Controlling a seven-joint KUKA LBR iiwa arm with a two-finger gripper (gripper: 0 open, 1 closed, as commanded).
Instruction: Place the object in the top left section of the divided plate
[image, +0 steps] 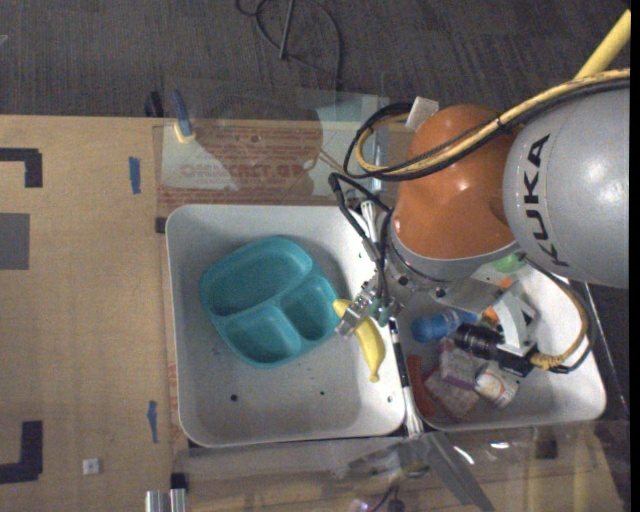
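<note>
**Station status: banana at the right rim of the divided plate**

Count of items. One divided plate (212, 300), teal, with three compartments: one large and two smaller. One banana (371, 348). Two white bins: the left bin (280, 400) bears the plate, and the right bin (572, 385) stands beyond the plate's right side. One gripper (354, 316).

Surroundings. All three compartments of the plate are bare. The bin floor below the plate carries a few small dark specks. Well to the right of the plate, the right bin holds a loose cluster: a blue object (436, 327), a pinkish packet (455, 378) and a white container (497, 386), lying close together. The arm's orange band (450, 190) and grey body hang above and to the right of the plate and cover much of the right bin.

Task item and fingers. The banana lies just off the plate's right rim, outside every compartment, its length running down and away from the rim. The fingers are drawn narrow on the banana's upper end, the end nearest the rim; the lower end is free.
</note>
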